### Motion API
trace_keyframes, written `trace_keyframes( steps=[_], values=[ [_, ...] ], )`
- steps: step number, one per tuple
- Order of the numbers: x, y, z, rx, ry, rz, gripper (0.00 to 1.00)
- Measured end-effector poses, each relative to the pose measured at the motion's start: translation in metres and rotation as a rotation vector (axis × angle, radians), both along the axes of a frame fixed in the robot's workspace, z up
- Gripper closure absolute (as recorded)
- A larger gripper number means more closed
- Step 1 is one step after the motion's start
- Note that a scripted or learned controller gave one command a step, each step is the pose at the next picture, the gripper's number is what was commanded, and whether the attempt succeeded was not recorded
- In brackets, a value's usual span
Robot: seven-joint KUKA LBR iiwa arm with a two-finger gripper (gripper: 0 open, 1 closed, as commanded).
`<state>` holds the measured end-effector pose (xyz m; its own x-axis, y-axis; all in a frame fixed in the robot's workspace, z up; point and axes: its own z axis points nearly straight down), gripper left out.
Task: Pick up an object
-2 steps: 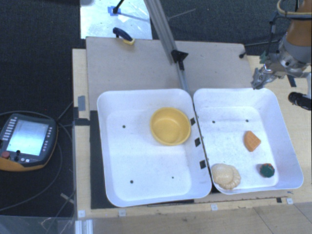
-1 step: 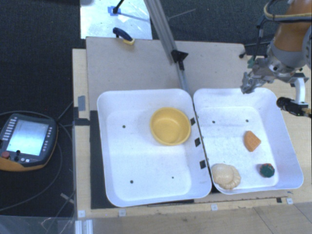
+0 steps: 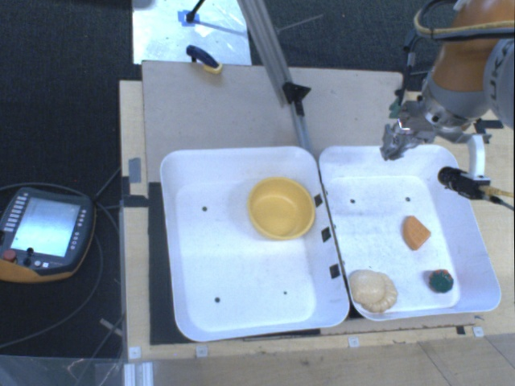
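Arm (image 3: pixel 475 47) cropped at right edge

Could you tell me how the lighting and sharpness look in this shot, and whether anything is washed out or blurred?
In the camera view the light is even and soft; the white bins come out bright with little surface detail, the yellow bowl casts only a faint shadow, the small dark green object is too soft to identify, and the gripper is slightly blurred.

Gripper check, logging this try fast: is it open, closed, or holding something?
Gripper: above the far edge of the right bin; open or closed cannot be told.
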<state>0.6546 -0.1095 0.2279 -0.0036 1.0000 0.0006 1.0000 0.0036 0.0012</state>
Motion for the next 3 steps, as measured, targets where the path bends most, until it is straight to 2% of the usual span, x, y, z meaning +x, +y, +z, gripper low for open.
trace_keyframes(
  steps=[1,2,3],
  values=[
    [-0.021,0.04,0.009,0.0,0.0,0.0,1.0],
    [-0.048,0.088,-0.002,0.0,0.002,0.001,1.0],
    [-0.075,0.135,0.009,0.001,0.0,0.001,1.0]
  ],
)
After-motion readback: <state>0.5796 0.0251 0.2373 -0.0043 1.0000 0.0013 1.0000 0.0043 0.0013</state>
